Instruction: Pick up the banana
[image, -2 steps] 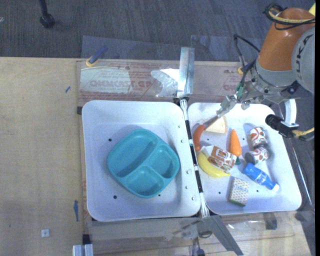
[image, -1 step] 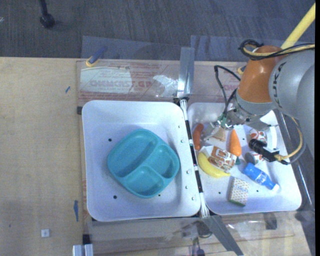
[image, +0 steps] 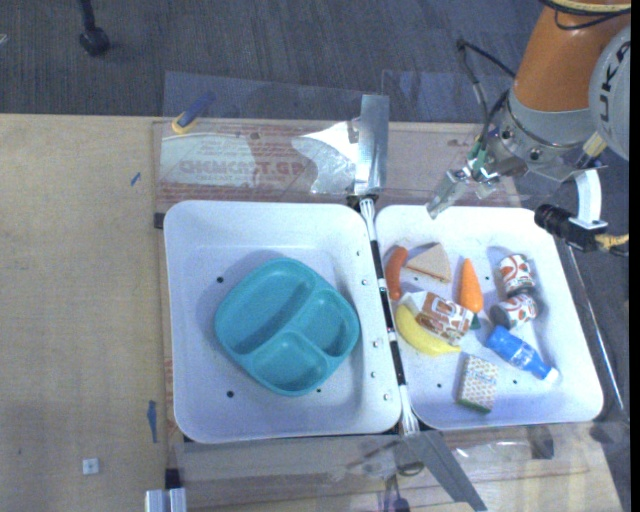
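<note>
Nearest to us, in the right bin (image: 575, 400), a little patterned block (image: 478, 382) and a blue bottle (image: 519, 353) are lying near the front wall. Just behind them, the yellow banana (image: 421, 336) is sitting by the bin's left wall, and a small printed packet (image: 445, 316) is lying on top of its upper side, so part of the banana is hiding. The print on the packet is too small to read. In the left bin (image: 190, 300), a teal tray (image: 287, 326) with sections is resting.

Farther back, an orange carrot (image: 469, 284), a sandwich wedge (image: 431, 263), a reddish sausage (image: 396, 270) and two patterned cans (image: 515, 288) are waiting.

Farthest away, the gripper (image: 462, 186) is hanging over the back edge of the right bin, and it is holding nothing. Its fingers look a little apart.

The arm looks like it is just starting to reach. Next it likely needs to come forward and down to the banana's bare end, away from the packet.

Behind the bins, faded red writing on a flat sheet (image: 260, 160) is too blurry to read.
</note>
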